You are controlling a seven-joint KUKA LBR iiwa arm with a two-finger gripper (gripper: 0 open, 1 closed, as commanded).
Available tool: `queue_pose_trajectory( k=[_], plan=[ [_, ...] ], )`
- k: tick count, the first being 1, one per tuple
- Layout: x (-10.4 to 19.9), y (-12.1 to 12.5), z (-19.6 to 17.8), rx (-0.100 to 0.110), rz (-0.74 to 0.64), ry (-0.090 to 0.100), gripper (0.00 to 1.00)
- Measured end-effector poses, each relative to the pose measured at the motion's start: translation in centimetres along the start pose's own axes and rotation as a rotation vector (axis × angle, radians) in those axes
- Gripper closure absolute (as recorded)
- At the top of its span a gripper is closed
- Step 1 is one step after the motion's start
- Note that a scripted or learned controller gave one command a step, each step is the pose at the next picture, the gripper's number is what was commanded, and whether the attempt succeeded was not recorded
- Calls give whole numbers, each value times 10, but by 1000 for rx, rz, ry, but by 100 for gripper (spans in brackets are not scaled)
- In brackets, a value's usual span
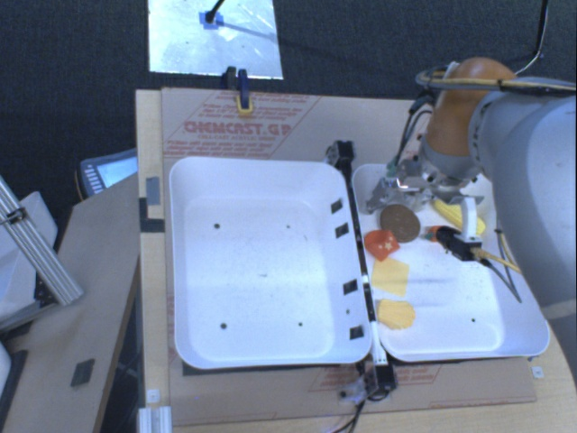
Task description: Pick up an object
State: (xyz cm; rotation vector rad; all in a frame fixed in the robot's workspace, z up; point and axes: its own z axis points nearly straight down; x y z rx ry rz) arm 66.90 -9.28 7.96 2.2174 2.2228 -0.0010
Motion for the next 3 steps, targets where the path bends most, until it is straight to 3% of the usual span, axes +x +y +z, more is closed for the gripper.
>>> queue_pose_trajectory(
  k=[2, 3],
  plan=[
    [4, 1, -82, -5, 0, 1, 0],
    [4, 1, -92, -7, -4, 0, 100]
  ],
)
